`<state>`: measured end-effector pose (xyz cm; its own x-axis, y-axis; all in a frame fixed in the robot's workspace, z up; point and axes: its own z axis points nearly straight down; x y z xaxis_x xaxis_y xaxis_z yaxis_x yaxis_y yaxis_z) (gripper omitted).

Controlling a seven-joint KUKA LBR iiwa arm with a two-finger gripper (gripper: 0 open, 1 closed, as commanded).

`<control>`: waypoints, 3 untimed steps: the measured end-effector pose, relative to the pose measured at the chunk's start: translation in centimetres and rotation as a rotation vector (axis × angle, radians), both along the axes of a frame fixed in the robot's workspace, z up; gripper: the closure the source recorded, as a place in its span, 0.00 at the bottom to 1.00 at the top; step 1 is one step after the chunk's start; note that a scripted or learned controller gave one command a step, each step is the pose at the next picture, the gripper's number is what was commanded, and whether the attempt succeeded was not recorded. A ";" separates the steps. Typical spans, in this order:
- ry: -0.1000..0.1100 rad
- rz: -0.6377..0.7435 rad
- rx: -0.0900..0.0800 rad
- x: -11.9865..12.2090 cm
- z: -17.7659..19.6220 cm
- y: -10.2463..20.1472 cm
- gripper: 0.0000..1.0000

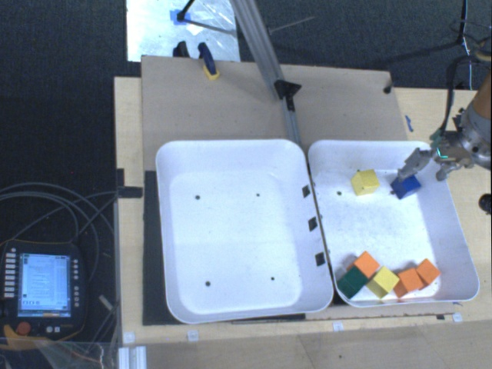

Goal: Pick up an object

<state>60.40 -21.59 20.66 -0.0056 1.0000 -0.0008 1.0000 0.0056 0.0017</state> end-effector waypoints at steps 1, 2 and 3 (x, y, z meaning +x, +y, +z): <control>0.000 0.000 0.000 0.0 0.0 0.0 0.00; 0.005 -0.003 0.001 -0.3 -6.2 0.2 0.00; 0.003 -0.003 0.001 -0.3 -10.2 0.2 0.00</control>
<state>60.10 -21.34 10.41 -0.0029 1.0000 -0.0001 1.0000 0.0029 -0.0014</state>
